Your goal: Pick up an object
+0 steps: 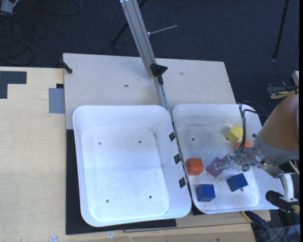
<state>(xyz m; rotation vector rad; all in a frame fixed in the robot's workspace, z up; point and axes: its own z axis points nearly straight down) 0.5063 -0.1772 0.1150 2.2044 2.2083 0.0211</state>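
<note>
The right bin [212, 116] holds several small blocks: a yellow one [234, 133] at the back right, an orange one [194, 166] near the left wall, a purple one [214, 167] beside it, and two blue ones [205, 192] [237, 182] toward the front. A small orange-red piece [243, 145] shows just behind the wrist. My gripper [229, 161] reaches in from the right and sits low in the bin, right against the purple block's right side. Whether it grips the block is not visible.
The left bin [122, 165] lies beside the right one, with black clips [177, 158] along their shared wall. A slanted aluminium rail [141, 39] rises behind the bins. The arm's orange band [287, 121] hangs over the right bin's right rim.
</note>
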